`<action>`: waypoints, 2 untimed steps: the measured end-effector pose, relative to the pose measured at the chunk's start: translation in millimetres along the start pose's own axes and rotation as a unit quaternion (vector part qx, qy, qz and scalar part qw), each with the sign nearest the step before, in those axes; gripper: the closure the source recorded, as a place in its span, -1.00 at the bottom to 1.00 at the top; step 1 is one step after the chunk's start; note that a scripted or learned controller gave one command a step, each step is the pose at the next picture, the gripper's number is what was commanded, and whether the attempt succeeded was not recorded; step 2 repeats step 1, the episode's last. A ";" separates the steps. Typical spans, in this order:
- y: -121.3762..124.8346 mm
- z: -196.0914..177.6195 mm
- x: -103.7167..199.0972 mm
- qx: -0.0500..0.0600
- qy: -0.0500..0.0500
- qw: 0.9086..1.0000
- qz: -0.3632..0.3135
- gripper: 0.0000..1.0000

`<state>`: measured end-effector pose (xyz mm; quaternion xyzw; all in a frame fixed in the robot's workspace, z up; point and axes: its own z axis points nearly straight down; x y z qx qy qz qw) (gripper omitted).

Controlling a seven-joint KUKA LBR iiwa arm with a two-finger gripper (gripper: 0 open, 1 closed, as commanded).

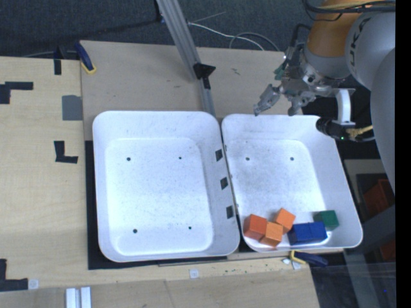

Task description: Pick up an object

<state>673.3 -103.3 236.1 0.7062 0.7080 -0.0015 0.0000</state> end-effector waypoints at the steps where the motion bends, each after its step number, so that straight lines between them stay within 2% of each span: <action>1: 0.2 -10.2 0.6 0.000 0.000 1.000 -0.001 1.00; 2: 0.2 -10.2 0.6 0.000 0.000 1.000 -0.001 1.00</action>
